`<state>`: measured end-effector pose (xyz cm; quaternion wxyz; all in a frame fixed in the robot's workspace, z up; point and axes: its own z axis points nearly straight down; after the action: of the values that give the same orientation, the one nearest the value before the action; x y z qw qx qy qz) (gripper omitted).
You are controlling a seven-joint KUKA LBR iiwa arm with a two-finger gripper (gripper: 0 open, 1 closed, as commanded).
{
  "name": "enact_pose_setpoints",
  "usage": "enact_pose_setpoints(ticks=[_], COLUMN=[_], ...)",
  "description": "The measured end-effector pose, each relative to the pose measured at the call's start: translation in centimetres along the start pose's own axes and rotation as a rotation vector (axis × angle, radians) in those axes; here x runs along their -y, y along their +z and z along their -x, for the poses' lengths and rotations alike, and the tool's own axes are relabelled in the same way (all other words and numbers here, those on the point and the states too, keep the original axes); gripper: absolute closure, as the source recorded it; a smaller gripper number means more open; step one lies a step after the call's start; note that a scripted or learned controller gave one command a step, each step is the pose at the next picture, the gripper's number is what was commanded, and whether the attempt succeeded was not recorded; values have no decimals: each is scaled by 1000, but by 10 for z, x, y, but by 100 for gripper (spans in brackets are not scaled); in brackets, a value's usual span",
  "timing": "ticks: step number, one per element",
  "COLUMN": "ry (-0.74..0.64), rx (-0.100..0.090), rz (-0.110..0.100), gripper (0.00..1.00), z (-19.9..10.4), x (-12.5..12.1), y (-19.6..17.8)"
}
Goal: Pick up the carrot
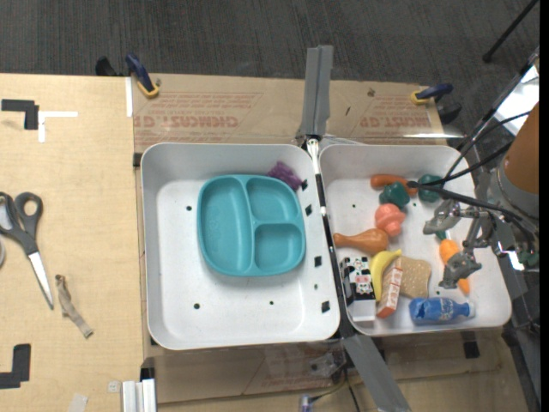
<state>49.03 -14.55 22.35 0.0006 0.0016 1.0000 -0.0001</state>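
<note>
- claw hangs low over the right side of the right bin; its metal parts are tangled with cables from this angle, so i cannot tell whether it is spread or pressed together. a small orange bit shows right by it, and i cannot tell what that is.
- carrot lies on its side along the far wall of the right bin, orange body pointing left, green top pointing right. it sits apart from the claw, just beyond a teal lump.
- handling, as a guess: a toy, so light, stiff and smooth, likely to slip or roll if pinched at the tapered tip. the thick middle of the orange body, gripped across its width, looks the safest hold; the nearby wall leaves little room on the far side.
- counts: two bins, one carrot, one banana, one blue bottle, one orange drumstick.
- left bin: one teal divided plate and one purple thing.
- bench: one pair of scissors.
</note>
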Motion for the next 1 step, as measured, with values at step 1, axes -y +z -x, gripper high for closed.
enact_pose_setpoints(ticks=[1], ry=[4], rx=[1], rz=[0], gripper=[0], z=[57], x=[47], y=[109])
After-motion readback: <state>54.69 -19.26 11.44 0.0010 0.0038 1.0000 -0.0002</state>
